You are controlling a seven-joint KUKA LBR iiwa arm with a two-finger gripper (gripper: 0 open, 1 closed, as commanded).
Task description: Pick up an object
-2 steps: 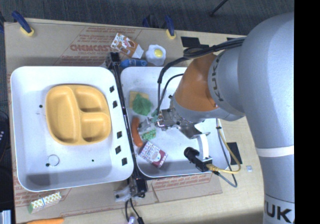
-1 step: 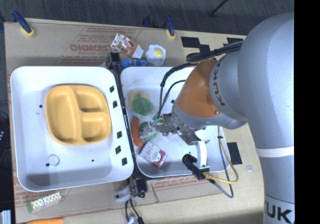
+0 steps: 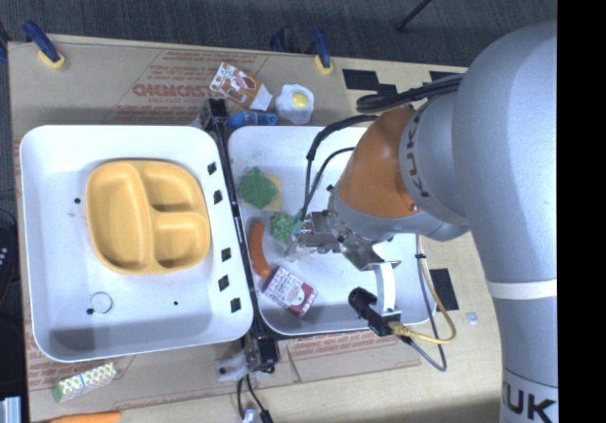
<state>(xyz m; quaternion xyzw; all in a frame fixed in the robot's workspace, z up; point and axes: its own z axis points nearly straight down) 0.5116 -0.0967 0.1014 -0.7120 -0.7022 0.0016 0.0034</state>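
Note:
My gripper [image 3: 303, 236] hangs low in the right bin [image 3: 417, 303], below the arm's orange band. It is right beside a small green broccoli-like piece [image 3: 280, 225] and may be touching it. An orange sausage-shaped piece [image 3: 257, 249] lies just left of that, along the bin's left wall. A red and white carton [image 3: 289, 290] rests at the front of the bin. A larger green leafy piece on something yellow [image 3: 258, 188] sits farther back. I see nothing lifted off the bin floor.
The left bin [image 3: 57, 317] holds a yellow divided plate [image 3: 148, 215]. Behind the bins lie a snack packet [image 3: 232, 83], a blue item [image 3: 254, 118] and a yellow-white round thing [image 3: 295, 103]. A wrapped candy [image 3: 85, 379] lies at the front left. The arm covers the right bin's right half.

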